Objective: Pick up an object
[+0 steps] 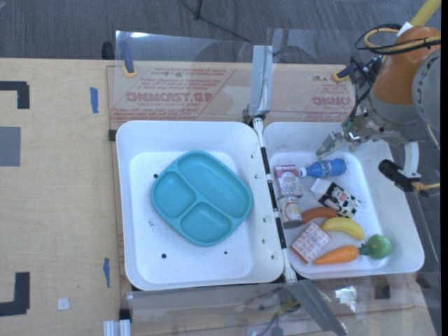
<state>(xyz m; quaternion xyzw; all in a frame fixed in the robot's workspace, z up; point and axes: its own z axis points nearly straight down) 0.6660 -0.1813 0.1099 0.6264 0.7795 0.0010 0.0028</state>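
The jaws (334, 143) hover over the right bin's (413, 247) far edge, just beyond the blue bottle (325, 168); whether they're released or clenched, I cannot tell.

A pale wooden bench top (56, 208) with blue tape marks (94, 99) fills nine o'clock, while grey carpeted floor (84, 9) with dark cables (203, 5) spans twelve o'clock.

One fixed camera above the bench (56, 187), slanting down over both bins (133, 142), perhaps mid-distance.
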